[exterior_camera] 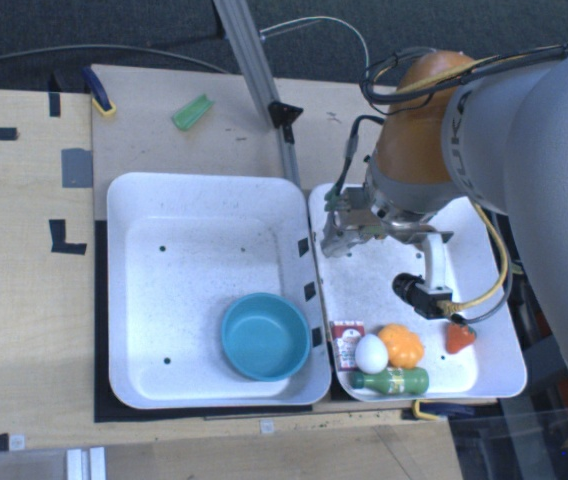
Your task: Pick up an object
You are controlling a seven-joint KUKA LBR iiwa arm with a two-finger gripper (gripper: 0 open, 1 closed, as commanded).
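The gripper (336,236) hangs over the upper left part of the right bin (494,368), close to the wall it shares with the left bin (124,268); from here I cannot tell how its jaws are set, and nothing shows between them. The things to pick sit crowded along the right bin's near edge: a small red carton (347,346), a white egg (371,354), an orange fruit (401,344), a green bottle (394,381) lying flat, and a red piece (459,338) off to the side. A blue bowl (265,335) sits in the left bin. A green block (191,112) lies on the bench beyond.
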